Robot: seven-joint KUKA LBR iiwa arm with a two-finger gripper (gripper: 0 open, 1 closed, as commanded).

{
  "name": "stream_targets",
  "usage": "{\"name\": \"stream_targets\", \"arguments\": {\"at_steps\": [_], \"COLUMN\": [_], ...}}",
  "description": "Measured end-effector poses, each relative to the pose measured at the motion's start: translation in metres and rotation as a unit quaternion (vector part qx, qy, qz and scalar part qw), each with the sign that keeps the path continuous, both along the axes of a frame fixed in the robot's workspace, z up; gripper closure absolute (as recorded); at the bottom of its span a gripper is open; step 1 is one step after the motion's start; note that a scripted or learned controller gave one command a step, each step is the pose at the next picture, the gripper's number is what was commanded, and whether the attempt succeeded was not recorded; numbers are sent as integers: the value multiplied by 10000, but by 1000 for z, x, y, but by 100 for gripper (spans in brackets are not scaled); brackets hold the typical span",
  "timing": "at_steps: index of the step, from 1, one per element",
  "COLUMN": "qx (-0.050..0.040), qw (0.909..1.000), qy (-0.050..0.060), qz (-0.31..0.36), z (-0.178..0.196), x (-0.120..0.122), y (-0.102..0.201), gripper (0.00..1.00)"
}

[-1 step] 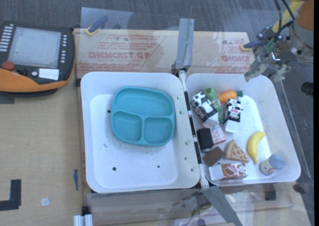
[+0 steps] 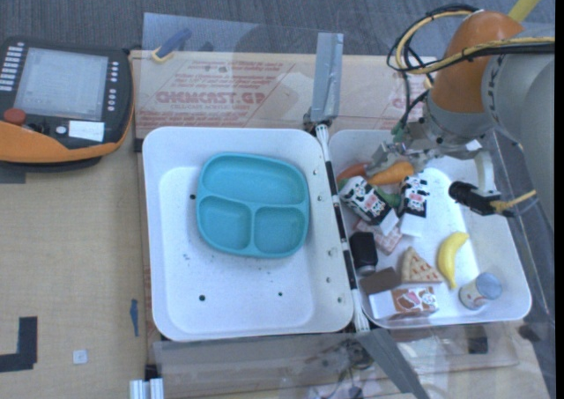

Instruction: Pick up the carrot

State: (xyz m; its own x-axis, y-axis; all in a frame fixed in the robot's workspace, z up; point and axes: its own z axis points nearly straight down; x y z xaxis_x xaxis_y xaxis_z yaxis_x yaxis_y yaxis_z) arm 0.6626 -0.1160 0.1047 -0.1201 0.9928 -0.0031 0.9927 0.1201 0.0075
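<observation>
A: Step? Looks like the closing-in stage. The gripper (image 2: 398, 152) sits low over the far left part of the right bin (image 2: 515, 252), right at the carrot (image 2: 389, 173).

B: Holding it?

A: Cannot tell. The wrist blocks the tips, so there's no call on grip state. The carrot rests in the bin, not lifted.

B: Carrot look?

A: Orange, stubby, tapered, lying roughly crosswise near the bin's far left corner. The black-and-white cartons (image 2: 366, 199) are touching or just beside it on the near side.

B: Next move?

A: My judgement: get a firm pinch across the carrot's body, then lift straight up, clear of the cartons. The banana (image 2: 451, 257) sits well apart, no issue.
</observation>
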Motion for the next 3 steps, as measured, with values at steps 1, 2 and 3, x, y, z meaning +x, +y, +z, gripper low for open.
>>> {"name": "stream_targets", "arguments": {"at_steps": [1,2,3], "qx": [5,11,10], "qw": [9995,9997,9997], "qy": [21,49,37], "qz": [316,259,254], "z": [82,-19,-8], "x": [5,4,5], "y": [28,4,4], "gripper": [0,0,100]}}
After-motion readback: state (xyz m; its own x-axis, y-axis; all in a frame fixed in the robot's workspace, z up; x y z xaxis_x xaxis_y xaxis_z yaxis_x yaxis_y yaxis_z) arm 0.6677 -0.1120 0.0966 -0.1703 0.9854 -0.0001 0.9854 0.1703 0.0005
